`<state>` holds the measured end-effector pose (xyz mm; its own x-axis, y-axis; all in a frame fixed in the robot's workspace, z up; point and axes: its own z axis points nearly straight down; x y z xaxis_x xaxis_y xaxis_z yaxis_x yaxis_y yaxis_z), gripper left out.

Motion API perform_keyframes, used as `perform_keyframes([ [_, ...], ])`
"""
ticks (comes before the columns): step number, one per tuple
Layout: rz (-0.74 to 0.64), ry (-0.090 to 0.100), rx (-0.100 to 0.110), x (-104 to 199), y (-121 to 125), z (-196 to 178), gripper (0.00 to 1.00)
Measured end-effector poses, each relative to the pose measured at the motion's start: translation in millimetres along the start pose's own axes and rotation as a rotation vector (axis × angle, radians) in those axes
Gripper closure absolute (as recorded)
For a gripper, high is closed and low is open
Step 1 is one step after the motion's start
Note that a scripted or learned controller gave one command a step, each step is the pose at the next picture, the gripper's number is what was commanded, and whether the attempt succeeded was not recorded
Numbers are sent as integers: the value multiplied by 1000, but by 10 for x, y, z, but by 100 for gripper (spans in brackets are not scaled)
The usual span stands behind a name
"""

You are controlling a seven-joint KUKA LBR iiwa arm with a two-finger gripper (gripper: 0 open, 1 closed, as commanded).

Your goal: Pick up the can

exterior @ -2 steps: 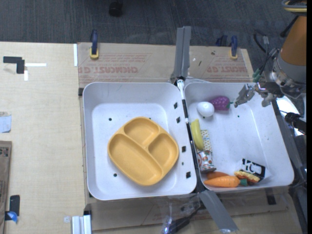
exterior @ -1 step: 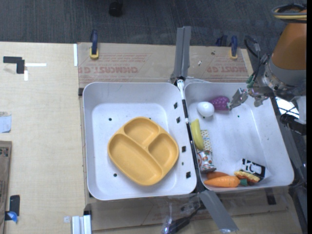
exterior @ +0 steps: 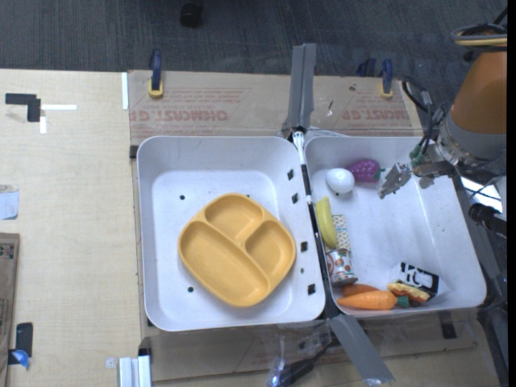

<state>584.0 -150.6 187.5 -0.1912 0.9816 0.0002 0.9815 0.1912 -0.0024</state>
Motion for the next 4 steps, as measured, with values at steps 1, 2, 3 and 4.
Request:
perform_keyframes([
  [1, 0, 0, 0, -1, 0, 0, 0],
  [2, -154, 1, -1, 218, -744, 969, 0],
  [3, -324, -1, -2, 319, -55, 61, 0],
  [4, -257, -2, -3, -54, 365, 197, 0],
])
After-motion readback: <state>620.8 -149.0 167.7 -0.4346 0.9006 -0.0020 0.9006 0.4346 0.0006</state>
